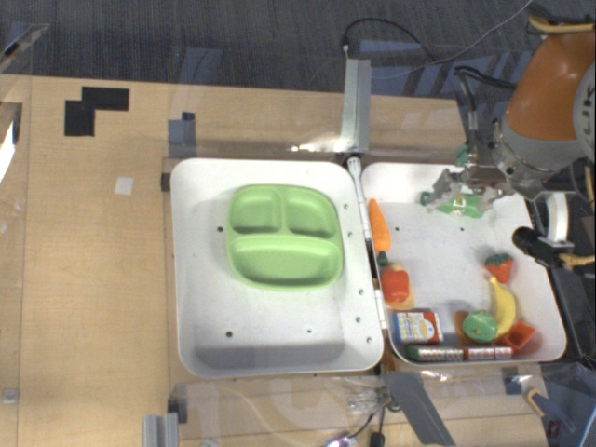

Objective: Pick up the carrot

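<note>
The carrot (377,225) lies along the left wall of the right bin (438,259), just above an orange-red toy (397,285). The jaws (458,196) hang well apart from it near the bin's upper right; whether they are released or clenched cannot be told. A green divided plate (283,235) sits in the left bin (200,277).

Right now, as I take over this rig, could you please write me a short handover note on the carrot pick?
Gripper: over the upper part of the right bin, apart from the carrot; nothing seen between its fingers.
Carrot: lying along the right bin's left wall, above a red and orange toy.
Green plate: in the left bin.
Done: nothing yet; carrot not lifted.
Left: move to the carrot, grasp, lift.
</note>
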Robot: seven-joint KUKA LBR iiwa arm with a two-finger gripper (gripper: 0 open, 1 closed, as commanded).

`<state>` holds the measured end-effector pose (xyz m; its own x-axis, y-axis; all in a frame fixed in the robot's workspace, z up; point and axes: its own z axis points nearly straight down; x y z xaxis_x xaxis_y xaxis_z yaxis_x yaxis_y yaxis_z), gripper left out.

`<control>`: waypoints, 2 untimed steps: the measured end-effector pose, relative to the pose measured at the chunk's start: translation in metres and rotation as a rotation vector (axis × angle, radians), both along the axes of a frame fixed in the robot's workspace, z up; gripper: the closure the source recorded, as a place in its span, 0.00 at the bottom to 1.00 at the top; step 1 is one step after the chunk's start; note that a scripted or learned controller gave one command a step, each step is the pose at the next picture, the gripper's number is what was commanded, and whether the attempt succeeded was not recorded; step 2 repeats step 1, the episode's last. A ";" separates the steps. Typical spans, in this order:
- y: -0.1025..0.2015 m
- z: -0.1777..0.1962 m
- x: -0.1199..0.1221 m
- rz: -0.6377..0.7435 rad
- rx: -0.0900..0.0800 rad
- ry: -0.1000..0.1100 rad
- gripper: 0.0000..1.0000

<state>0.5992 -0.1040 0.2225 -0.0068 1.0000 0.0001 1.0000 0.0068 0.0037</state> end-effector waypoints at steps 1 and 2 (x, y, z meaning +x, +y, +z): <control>0.021 -0.064 -0.025 0.109 0.000 0.000 0.00; 0.021 -0.064 -0.025 0.109 0.000 0.000 0.00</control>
